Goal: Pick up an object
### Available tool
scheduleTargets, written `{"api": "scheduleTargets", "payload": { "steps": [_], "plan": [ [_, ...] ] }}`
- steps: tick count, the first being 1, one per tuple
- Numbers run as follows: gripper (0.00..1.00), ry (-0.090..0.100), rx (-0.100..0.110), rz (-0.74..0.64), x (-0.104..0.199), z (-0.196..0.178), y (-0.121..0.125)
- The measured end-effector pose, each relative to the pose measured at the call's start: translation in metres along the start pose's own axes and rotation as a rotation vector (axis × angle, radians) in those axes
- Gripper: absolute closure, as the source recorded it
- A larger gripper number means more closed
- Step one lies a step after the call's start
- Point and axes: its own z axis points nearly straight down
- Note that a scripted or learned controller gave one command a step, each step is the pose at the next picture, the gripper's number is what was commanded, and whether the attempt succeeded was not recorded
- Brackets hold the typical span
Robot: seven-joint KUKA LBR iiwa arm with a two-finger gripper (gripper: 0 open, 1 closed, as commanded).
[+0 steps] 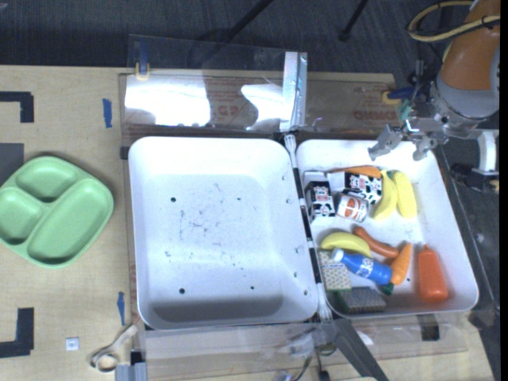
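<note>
A: White plastic, two shallow bins side by side. We log the left bin (213, 228) with only faint scuffs and a few dark dots on its floor. The right bin (454, 213) carries the clutter.

B: Contents, as we read them: a pair of yellow bananas (395, 194) near the far right, a small orange-and-white can (352, 206) beside them, a black-and-white patterned carton (363, 184) just behind the can, and a dark printed box (320, 198) against the divider.

A: Nearer the front we note another banana (344, 242), a blue bottle (363, 266) lying on its side, a carrot (402, 263), an orange bottle (431, 275) by the right wall, and a sponge (363, 298) in the front corner.

B: Gripper (403, 140)?

A: It hangs over the far rim of the right bin, above and behind the bananas, apart from every object. Its two fingers look spread, with nothing between them.

B: Off the bins, we record a green divided plate (52, 210) on the bench at left, well apart, and a clear sheet (214, 92) standing behind the left bin.
</note>
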Motion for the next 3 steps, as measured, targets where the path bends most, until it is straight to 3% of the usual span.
{"api": "scheduleTargets", "payload": {
  "steps": [1, 3],
  "plan": [
    [0.00, -0.001, 0.000, 0.019, -0.051, 0.062, -0.029],
    [0.00, 0.000, -0.036, -0.094, -0.057, 0.096, -0.037]
  ]
}}
